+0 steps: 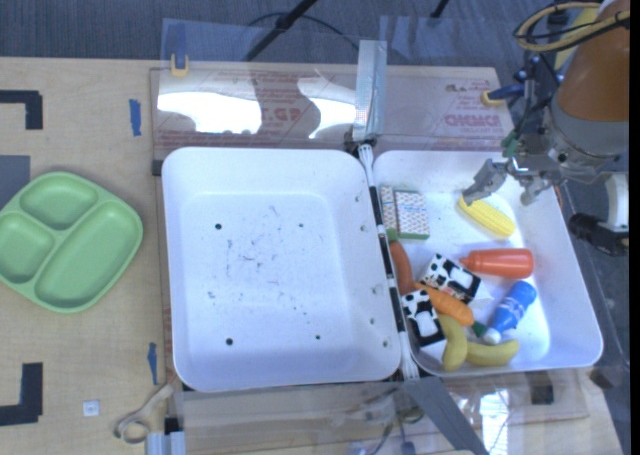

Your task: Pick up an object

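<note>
A robot gripper [508, 180] hangs with its fingers spread and nothing between them, just above a toy corn cob [487, 215] at the twelve o'clock end of the right bin [580, 343]. No object is lifted yet. At six o'clock from the corn lie a carrot [498, 263], a blue bottle [510, 308] and a banana [470, 351]; the grasp and the lift appear still to come.

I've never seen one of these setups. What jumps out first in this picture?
Probably the bright jumble of toys in the right bin: a yellow corn cob, an orange bottle, a blue bottle and a banana. The end effector hangs just above the corn. Far left lies a green divided plate.
</note>
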Motion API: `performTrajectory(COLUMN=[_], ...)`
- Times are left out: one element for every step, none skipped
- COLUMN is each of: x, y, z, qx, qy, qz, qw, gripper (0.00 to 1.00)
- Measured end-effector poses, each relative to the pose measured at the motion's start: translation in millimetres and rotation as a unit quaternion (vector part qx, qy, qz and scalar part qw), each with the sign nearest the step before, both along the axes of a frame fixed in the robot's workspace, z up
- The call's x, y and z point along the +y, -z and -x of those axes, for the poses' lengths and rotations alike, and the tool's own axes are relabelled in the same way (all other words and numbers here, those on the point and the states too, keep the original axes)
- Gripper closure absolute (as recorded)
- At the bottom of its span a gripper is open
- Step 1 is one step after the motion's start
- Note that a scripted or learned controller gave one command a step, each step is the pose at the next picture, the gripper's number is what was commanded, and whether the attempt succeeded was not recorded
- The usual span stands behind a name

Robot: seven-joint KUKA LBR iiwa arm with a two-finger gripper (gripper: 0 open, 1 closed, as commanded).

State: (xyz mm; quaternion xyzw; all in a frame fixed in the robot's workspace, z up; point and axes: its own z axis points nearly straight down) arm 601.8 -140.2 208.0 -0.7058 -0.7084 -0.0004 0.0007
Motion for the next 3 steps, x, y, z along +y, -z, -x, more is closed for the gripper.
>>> performTrajectory(x=[-38.6, -38.6, -55.7], y=[70.5, 70.4, 121.4], z=[-33.9, -34.0, -31.1], qx=[-0.002, -0.002, -0.002], qy=[-0.072, -0.072, -0.165], qz=[0.0013, 0.0014, 0.0007], qw=[0.9974, 0.9974, 0.9863], gripper=[0.00, 0.00, 0.00])
